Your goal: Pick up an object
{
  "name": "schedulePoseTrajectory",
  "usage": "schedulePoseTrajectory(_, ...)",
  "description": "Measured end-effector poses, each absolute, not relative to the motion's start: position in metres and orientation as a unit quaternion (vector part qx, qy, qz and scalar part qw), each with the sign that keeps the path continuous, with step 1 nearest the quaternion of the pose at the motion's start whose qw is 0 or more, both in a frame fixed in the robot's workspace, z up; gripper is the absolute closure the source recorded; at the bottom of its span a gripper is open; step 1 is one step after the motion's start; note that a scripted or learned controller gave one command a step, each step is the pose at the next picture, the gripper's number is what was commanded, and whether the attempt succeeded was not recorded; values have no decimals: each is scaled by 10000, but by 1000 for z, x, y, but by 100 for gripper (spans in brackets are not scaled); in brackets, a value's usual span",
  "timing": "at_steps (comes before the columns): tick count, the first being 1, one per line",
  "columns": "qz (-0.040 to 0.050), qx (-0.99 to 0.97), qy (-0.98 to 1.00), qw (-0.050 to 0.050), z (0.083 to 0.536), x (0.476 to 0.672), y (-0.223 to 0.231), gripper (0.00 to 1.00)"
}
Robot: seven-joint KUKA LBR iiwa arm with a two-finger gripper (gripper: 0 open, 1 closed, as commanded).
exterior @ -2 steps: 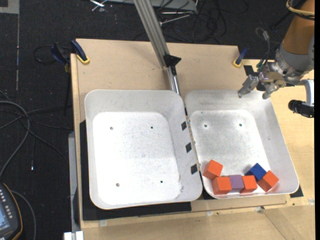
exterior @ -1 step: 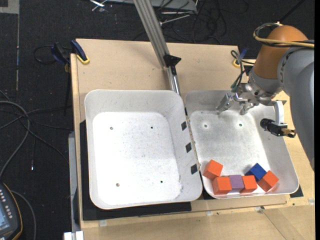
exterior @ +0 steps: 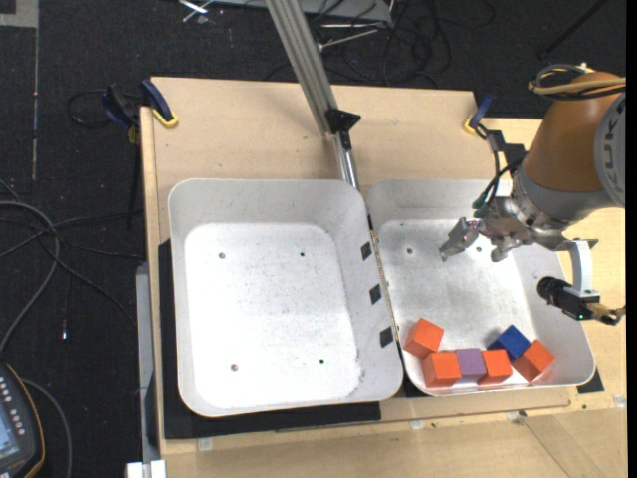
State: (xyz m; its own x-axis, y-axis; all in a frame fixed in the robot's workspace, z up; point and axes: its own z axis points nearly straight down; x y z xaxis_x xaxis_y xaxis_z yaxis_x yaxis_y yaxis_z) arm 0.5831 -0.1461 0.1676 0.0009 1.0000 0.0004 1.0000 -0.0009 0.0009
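Nearest the camera, along the front wall of the right bin (exterior: 393,267), a cluster of blocks is found. An orange block (exterior: 425,336) sits slightly apart at the left of the group. Behind the front wall, a second orange block (exterior: 442,368), a lilac block (exterior: 469,363) and a further orange block (exterior: 496,364) are set in a row, touching or very nearly so. At the right end, a blue block (exterior: 514,341) lies against another orange block (exterior: 534,360) near the bin's corner. All six rest on the bin floor; none has been lifted.

The left bin (exterior: 189,267) is noted beside it, its floor speckled.

Farther back, the gripper (exterior: 478,241) is seen over the rear part of the right bin, well apart from the blocks. Two fingers are seen splayed apart, so it is judged open, and nothing is held between them. Behind it, the arm's orange band (exterior: 567,157) is seen at the right.

The step in hand is judged to be the approach: no object has yet been selected by contact. For the next move, travel toward the front of the bin would be required, then a descent over one block. The lone orange block at the left is judged the easiest target, since clearance for the fingers is available on its sides; the row is packed closely and a finger may land on a neighbour.
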Motion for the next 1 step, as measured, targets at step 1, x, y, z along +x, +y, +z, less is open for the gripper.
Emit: schedulePoseTrajectory(1, -8, 7079, 7063, 3, 92, 606, -185, 0)
